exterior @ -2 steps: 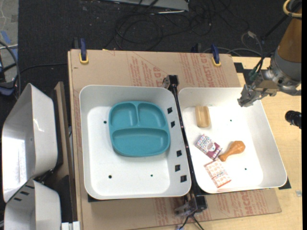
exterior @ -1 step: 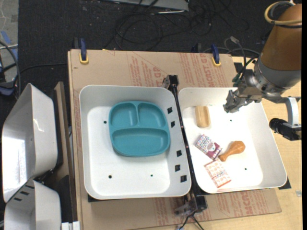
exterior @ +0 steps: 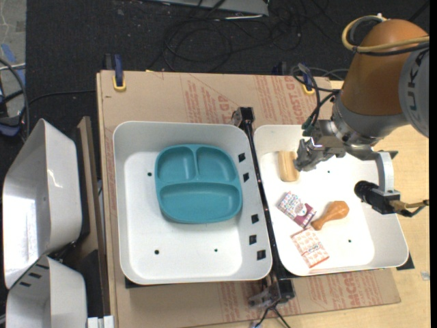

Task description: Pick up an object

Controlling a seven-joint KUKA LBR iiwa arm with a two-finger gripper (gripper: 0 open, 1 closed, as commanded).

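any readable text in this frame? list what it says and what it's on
Red print on the cardboard sheet under the bins: repeated, upside down or slanted, too faint to read with confidence.
Partial grey letters on the arm at the right edge: cut off, not readable.
Pink patterned packet in the right bin: print too small to read.
Second red-and-white packet: print too small to read.
Teal divided tray: no text.

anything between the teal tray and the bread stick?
No objects. In the camera view, just bare left bin floor, the two bins' adjoining rims, then bare floor of the right bin separate the teal tray from the bread stick.
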